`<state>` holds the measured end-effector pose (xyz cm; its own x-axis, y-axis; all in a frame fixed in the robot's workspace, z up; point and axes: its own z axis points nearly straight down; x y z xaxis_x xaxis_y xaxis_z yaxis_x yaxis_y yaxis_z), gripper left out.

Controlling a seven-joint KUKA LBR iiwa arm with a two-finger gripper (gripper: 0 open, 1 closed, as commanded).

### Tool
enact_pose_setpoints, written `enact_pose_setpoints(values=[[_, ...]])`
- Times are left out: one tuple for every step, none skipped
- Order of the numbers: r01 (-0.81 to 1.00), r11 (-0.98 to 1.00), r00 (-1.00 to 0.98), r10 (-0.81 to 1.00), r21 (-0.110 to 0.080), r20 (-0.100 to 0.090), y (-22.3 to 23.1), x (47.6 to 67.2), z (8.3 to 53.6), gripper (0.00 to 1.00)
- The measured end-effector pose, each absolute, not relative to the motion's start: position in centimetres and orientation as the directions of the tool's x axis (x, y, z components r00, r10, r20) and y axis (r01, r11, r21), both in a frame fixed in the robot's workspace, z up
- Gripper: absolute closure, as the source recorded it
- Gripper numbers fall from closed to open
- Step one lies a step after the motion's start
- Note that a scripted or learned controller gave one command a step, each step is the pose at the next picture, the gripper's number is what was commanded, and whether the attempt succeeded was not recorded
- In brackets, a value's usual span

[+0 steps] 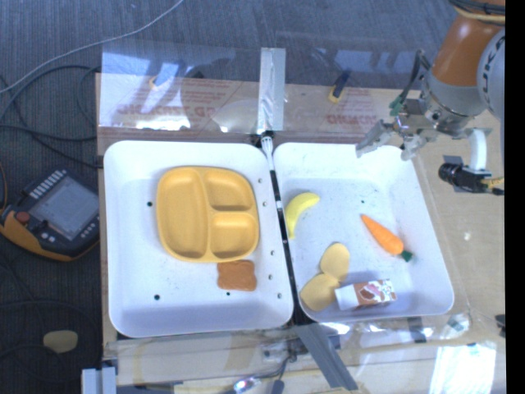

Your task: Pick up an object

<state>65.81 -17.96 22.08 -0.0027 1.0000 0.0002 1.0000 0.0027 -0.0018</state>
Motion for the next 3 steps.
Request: enact_pose_setpoints(values=[[1.0,-0.003,0.003,1.0,0.0,0.001,-20.7,60.6,10.5,0.0],[0.995,0.097,-0.097,0.995,0.013,-0.005,-20.2,54.6,9.1,0.0],[0.995,0.097,-0.097,0.995,0.016,-0.005,-20.1,54.8,10.1,1.0]])
